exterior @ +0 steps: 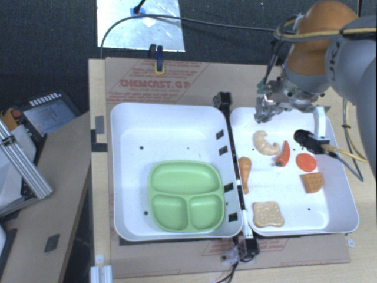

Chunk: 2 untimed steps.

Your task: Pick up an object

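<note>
My gripper hangs over the back left part of the right bin, under the orange wrist band. Just in front of it lies a pale curved croissant-like piece. A red chili lies to the right of that piece. Further right sit a red round slice and an orange waffle-like chunk. An orange carrot lies along the bin's left wall, and a slice of toast rests near the front. The gripper touches none of these.
A green divided plate sits in the front of the left bin. A black part with a cable juts over the right bin's right side. Clamps line the wall between the bins.
</note>
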Motion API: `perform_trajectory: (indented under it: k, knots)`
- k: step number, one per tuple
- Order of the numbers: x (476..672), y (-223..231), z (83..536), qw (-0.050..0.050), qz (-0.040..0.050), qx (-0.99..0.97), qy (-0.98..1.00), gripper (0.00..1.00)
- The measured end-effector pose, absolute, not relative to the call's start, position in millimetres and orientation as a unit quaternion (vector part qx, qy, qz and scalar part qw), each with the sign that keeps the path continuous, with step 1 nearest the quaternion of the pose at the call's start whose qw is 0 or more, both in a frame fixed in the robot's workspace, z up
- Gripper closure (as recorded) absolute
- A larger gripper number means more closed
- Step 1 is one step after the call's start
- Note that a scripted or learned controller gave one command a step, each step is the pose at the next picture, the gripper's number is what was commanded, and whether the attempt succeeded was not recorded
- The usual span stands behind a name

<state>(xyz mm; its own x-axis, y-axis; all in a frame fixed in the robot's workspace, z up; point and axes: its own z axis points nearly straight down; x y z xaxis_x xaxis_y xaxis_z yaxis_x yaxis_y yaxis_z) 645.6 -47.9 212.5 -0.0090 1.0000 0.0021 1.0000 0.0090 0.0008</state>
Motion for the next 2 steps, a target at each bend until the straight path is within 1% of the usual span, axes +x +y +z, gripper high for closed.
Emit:
perform_trajectory:
  k: [1, 2]
  knots:
    - [636.5, 8.0, 226.8, 0.0, -0.0019, -0.703, -0.711, 1.0]
    - [621.3, 64.2, 218.3, 0.001, -0.0007, -0.704, -0.711, 1.0]
